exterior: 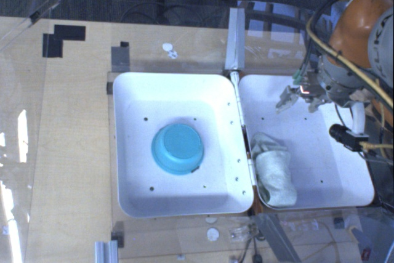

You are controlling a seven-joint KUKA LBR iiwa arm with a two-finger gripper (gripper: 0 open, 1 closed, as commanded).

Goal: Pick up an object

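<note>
A round blue bowl lies upside down in the middle of the left bin. A crumpled white cloth rests against the left wall of the right bin, toward its front. My gripper hangs over the back part of the right bin, above and to the right of the cloth. Its two fingers are spread apart, and nothing sits between them.
A metal divider post stands behind the seam between the bins. Cables loop around the wrist at the right. Small bits of debris lie on the bench in front of the bins.
</note>
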